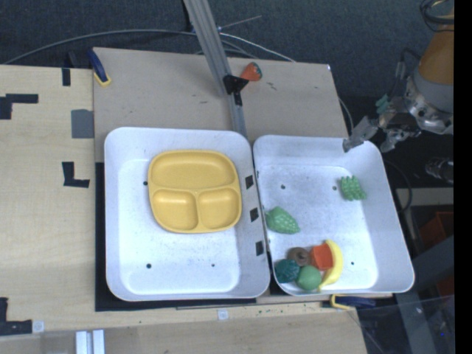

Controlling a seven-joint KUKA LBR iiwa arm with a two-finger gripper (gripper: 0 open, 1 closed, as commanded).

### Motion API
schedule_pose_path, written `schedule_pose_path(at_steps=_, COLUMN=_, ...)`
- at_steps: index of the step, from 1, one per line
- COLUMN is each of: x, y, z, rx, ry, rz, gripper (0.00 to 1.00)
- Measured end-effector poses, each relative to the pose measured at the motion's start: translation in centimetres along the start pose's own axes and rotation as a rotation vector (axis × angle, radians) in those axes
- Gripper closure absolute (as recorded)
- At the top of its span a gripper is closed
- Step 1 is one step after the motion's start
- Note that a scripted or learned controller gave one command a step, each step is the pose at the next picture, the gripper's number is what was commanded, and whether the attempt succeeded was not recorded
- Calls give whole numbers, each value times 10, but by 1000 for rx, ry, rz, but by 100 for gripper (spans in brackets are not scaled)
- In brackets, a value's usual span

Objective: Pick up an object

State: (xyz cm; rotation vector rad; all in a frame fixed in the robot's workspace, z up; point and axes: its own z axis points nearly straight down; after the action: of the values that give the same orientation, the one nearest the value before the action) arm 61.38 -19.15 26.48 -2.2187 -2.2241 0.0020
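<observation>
No readable labels or writing. Gripper (361, 137) poised above right bin's (391, 220) far right corner, arm entering from right; finger state not discernible, nothing seen between them. Green leafy toy (352, 188) near right wall; second green piece (282, 220) near left wall; toy pile (313, 265) in near corner. Yellow tray (195, 190) in left bin (122, 220).

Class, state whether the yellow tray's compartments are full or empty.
Empty: all three compartments of the yellow tray show bare yellow plastic.
</observation>
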Motion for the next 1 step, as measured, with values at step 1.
schedule_pose_path(at_steps=1, x=0, y=0, z=0, rx=0, ry=0, rz=0, gripper=0)
